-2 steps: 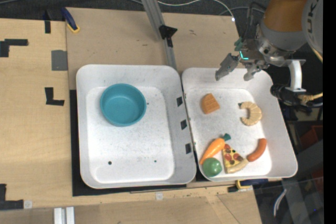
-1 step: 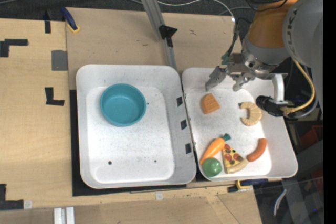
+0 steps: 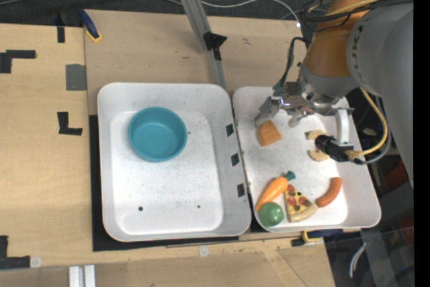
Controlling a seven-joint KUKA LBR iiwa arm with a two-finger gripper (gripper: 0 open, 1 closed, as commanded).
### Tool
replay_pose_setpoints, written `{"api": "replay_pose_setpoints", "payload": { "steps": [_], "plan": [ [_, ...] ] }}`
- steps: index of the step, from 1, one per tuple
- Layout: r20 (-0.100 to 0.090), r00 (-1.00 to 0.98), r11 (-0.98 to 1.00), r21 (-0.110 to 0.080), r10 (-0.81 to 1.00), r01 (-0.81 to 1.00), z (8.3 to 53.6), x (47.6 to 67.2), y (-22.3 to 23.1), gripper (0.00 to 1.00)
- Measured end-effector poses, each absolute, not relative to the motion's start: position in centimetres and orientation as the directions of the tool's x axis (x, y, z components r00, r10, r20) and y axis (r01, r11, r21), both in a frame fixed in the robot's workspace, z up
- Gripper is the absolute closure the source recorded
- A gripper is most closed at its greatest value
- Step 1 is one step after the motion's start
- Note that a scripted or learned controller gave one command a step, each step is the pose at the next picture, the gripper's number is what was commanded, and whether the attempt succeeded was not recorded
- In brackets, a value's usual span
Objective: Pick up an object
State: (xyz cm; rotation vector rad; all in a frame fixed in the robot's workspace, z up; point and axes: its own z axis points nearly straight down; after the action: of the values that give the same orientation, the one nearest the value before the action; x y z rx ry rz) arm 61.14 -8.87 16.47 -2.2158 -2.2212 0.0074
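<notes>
My gripper (image 3: 280, 115) hangs over the back of the right bin (image 3: 359, 215), its two grey fingers (image 3: 265, 111) spread open with nothing between them. Just in front of the fingers lies an orange-brown bread chunk (image 3: 269, 134), apart from them. Further forward in that bin are a carrot (image 3: 272, 189), a green ball (image 3: 271, 214), a pizza slice (image 3: 299, 204) and a reddish sausage (image 3: 328, 193). A pale tan piece (image 3: 317, 155) lies at the right, partly hidden by a black part of the arm.
The left bin (image 3: 114, 212) holds a blue bowl (image 3: 158, 134) near its back left. A grey pole (image 3: 195, 7) slants down to the gap between the bins. The arm's bulk covers the right bin's back right corner.
</notes>
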Motion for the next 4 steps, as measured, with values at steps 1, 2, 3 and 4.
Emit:
{"api": "replay_pose_setpoints", "payload": {
  "steps": [1, 2, 3, 4],
  "plan": [
    [0.0, -0.002, 0.002, -0.007, 1.0, 1.0, 11.0, 60.0, -8.9, 0.0],
    [0.001, -0.003, 0.003, -0.003, 1.0, 1.0, 12.3, 60.1, -8.9, 1.0],
    [-0.001, -0.001, 0.001, 0.004, 1.0, 1.0, 17.3, 61.2, -9.1, 1.0],
    [-0.001, -0.001, 0.001, 0.004, 1.0, 1.0, 22.4, 60.3, -9.3, 1.0]
  ]
}}
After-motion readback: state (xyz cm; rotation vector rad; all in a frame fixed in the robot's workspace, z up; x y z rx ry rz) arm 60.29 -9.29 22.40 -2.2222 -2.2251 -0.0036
